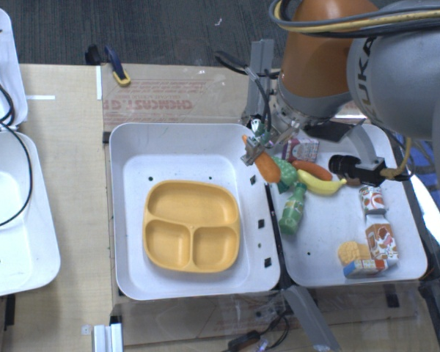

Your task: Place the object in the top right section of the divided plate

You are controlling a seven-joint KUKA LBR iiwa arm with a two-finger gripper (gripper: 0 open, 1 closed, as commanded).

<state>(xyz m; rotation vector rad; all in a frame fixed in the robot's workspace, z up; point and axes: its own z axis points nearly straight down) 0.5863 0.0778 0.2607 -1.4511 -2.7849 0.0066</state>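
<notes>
Wooden surface [59, 86], two white bins: left bin [125, 196] carries one yellow divided plate [193, 226]; right bin [407, 259] has a banana [324, 185], green bottle [293, 210], two cartons [378, 226]. Hand [258, 151] clenched on the carrot [267, 169], over the bins' shared edge.

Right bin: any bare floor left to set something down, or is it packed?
Right bin: bare floor in the middle, between the green bottle and the cartons, down to the near rim. The far left corner is crowded: carrot, banana and gripper bunch there. Left bin: only a bare margin around the plate.
</notes>
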